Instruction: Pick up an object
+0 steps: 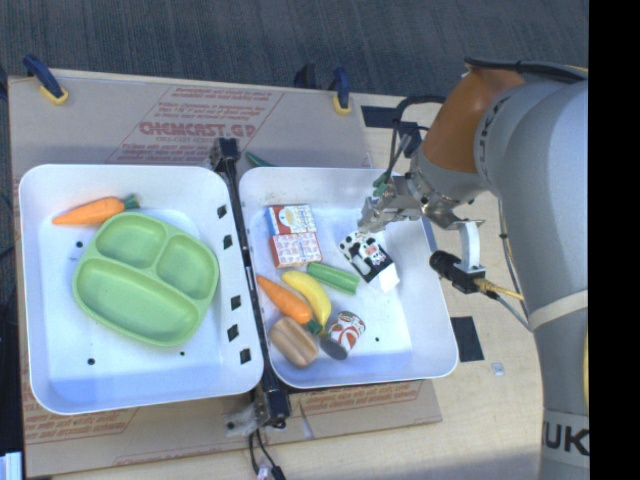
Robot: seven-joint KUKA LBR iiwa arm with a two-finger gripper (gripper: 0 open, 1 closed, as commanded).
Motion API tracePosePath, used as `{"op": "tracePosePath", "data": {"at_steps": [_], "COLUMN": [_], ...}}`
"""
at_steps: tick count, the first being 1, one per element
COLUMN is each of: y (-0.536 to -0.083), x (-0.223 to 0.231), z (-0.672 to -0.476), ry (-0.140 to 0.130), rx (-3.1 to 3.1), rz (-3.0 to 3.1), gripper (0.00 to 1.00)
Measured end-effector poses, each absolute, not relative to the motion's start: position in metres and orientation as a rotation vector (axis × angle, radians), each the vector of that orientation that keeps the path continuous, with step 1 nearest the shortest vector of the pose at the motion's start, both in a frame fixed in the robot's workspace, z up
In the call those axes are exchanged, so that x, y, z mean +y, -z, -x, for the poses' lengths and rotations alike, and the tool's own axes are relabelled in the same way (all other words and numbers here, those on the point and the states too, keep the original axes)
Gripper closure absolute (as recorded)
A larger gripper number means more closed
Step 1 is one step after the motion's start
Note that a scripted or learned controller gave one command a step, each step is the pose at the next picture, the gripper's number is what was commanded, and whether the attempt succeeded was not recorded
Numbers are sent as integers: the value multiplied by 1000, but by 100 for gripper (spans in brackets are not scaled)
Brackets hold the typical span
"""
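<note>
Gripper [383, 211]: low over the far right part of the right bin [430, 340], at the end of the grey arm [530, 168] that reaches in from the right. Whether it is spread or pressed together cannot be told; nothing is seen held in it.

Right bin, contents:
- Black-and-white carton [366, 255]: cow-patched, lying tilted just on the near side of the gripper; whether the two touch cannot be told.
- Picture box [292, 235]: red and white, flat, left of the gripper, toward the bin's far left.
- Green pod [333, 276]: lying between the picture box and the carton, slanted.
- Banana [308, 296]: yellow, just nearer than the green pod.
- Small carrot [283, 299]: orange, beside the banana on its left, touching it.
- Bread roll [294, 341]: brown, at the near edge, below the small carrot.
- Can [343, 333]: on its side, right of the bread roll and touching it.

Left bin [40, 368], contents:
- Large carrot [93, 210]: orange with a green top, at the far left.
- Green divided plate [147, 278]: three compartments, in the middle, just nearer than the large carrot.

Bench items:
- Cardboard sheet [200, 118]: printed in red, beneath both bins.
- Blue clamps [45, 78]: on the sheet's far edge, one at the left corner, one further right.
</note>
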State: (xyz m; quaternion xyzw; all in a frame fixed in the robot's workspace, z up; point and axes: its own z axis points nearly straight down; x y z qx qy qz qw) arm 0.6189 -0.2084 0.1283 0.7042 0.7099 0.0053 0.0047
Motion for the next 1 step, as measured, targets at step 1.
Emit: {"op": "tracePosePath", "data": {"at_steps": [1], "y": [-223], "x": [-168], "z": [-538], "ry": [0], "rx": [2228], "rz": [-2216], "gripper": [100]}}
